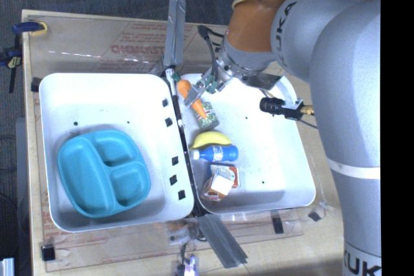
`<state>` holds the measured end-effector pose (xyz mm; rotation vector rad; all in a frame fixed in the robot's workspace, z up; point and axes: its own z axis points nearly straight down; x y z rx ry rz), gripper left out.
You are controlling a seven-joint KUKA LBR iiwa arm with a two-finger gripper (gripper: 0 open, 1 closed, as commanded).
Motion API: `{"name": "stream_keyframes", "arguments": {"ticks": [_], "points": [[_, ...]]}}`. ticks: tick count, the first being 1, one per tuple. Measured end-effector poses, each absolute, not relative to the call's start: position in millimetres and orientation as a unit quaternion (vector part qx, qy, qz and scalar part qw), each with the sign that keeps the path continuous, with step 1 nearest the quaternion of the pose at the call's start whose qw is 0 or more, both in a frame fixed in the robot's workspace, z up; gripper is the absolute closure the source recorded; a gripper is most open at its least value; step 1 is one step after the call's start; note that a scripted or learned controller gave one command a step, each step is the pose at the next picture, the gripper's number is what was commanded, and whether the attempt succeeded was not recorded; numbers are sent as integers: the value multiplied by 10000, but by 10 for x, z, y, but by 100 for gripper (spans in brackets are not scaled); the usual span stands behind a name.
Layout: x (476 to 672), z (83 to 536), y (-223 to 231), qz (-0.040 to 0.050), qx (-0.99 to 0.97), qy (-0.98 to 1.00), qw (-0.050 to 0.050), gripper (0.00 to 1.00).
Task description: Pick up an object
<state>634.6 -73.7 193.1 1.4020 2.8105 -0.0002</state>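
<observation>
I note the right bin [294, 165] crowded along its left wall: a carrot [192, 99], a yellow banana [211, 138], a blue bottle [217, 153] and a small carton [221, 180] lie close together there. Its right half is bare floor, open from above. The arm [323, 35] overhangs the far end. In the left bin [97, 90], a blue divided tray [103, 171] occupies the near half; the far half is open.

Gripper [206, 83] is seen low over the right bin [284, 185], at its far left corner, beside a carrot [184, 88]. Nearer along that bin's left wall, a banana [211, 138], blue bottle [217, 153] and small carton [221, 181] are lined up. A blue divided tray [103, 171] is held in the left bin [84, 100].
</observation>
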Motion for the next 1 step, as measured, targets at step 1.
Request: {"name": "stream_keyframes", "arguments": {"ticks": [1], "points": [[6265,1221,-1299,31,4390,8984,96,100]]}}
